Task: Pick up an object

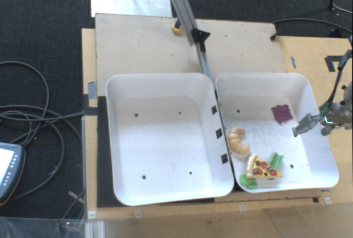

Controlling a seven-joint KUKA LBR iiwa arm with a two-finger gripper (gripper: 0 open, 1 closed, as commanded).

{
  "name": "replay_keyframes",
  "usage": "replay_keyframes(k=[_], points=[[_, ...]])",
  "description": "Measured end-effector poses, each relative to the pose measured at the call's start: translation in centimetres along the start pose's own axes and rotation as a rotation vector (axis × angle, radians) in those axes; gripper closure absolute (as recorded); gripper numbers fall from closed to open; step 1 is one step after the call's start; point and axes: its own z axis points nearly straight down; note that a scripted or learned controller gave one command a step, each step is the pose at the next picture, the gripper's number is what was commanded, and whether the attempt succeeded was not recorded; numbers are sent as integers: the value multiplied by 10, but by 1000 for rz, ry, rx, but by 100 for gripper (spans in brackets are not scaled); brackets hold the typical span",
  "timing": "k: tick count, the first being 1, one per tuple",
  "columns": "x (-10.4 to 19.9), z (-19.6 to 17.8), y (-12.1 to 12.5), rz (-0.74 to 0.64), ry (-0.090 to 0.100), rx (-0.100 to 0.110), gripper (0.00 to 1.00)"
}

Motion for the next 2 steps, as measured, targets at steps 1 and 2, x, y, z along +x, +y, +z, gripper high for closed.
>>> replay_keyframes(k=[1,2], points=[[0,-2,1,1,-1,-4,0],[4,42,7,3,0,0,0]])
